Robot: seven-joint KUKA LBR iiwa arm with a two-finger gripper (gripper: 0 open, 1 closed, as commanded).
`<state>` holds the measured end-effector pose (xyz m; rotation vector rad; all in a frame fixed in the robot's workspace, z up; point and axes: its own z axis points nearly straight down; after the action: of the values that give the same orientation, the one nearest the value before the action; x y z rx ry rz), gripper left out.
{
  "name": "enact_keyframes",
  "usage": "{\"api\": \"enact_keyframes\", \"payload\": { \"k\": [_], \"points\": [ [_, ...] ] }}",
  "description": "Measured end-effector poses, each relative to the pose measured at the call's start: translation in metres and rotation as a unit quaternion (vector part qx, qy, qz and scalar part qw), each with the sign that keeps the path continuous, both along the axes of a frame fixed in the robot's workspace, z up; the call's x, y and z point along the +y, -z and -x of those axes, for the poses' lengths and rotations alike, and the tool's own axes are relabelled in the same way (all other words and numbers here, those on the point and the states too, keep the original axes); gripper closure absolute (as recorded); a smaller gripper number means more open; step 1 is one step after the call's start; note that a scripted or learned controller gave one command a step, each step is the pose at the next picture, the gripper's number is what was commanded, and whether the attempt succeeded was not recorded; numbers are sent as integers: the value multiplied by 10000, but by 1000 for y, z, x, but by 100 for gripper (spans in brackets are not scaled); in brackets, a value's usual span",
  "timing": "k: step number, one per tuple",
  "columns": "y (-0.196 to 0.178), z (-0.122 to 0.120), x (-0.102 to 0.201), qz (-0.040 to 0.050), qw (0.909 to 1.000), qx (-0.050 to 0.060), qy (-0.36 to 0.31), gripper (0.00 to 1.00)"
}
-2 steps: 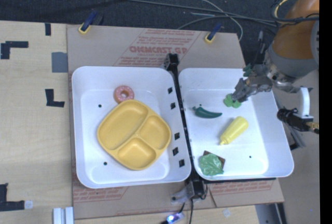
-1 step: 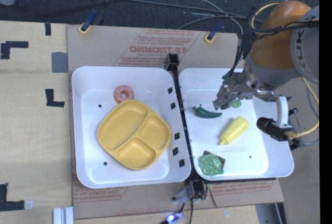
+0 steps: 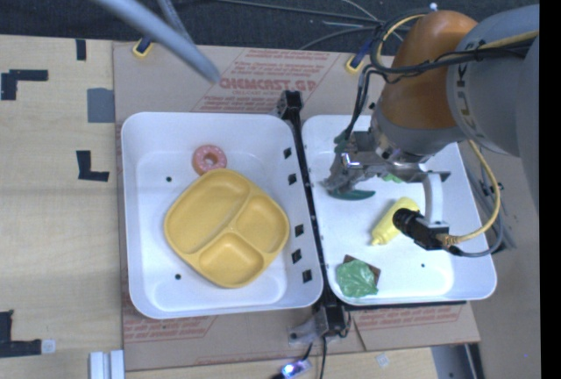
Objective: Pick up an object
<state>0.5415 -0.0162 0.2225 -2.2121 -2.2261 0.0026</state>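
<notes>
Bench point(image 3: 53, 219): light wood-look top with black angular marks at 9 o'clock. A brown cardboard sheet point(image 3: 263, 79) with red print lies flat on it, centre. Two shallow white bins sit on the cardboard, side by side and touching along a black clipped seam. The left bin point(image 3: 140, 219) is at roughly 8 o'clock from frame centre, the right bin point(image 3: 465, 281) at 4 o'clock. Yellow corner tabs point(image 3: 143, 48) show at the sheet's 11 and 1 o'clock corners. Black cables point(image 3: 289, 13) trail over the dark surface at 12 o'clock.
</notes>
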Motion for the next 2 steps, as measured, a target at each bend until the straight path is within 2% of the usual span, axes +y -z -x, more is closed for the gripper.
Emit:
{"api": "enact_keyframes", "payload": {
  "k": [2],
  "points": [
    [-13, 6, 104, 2, 10000, -7, -3, 100]
  ]
}}
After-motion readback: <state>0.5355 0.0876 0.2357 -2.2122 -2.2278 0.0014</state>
